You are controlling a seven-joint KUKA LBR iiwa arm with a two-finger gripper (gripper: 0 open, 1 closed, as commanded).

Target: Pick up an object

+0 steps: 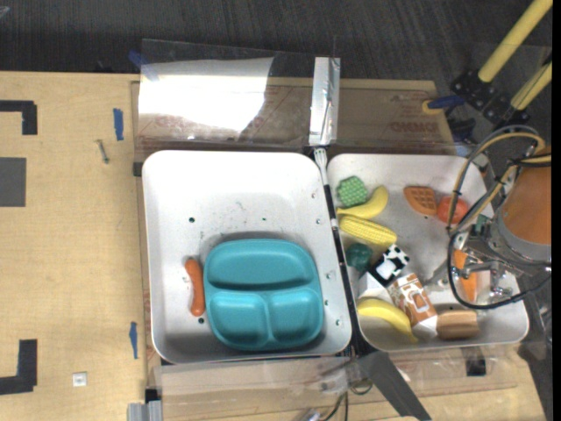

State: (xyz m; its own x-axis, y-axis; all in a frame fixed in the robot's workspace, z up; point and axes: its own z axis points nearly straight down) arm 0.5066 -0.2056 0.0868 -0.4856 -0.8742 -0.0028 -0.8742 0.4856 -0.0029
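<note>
The table carries two white bins; taking the right bin as landmark, the left bin beside it holds a teal tray and an orange sausage. The arm hangs over the right bin's right side, gripper low above its floor; whether it is open or closed I cannot tell. This looks like the reaching step: nothing seems lifted yet. Nearest candidates are the brown block near the bin's front wall and the bottle toward its middle. Cables and the near wall crowd any descent.

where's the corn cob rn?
Camera view: the corn cob lies in the right bin, near its left wall, just below the banana and above the black-and-white block.
</note>
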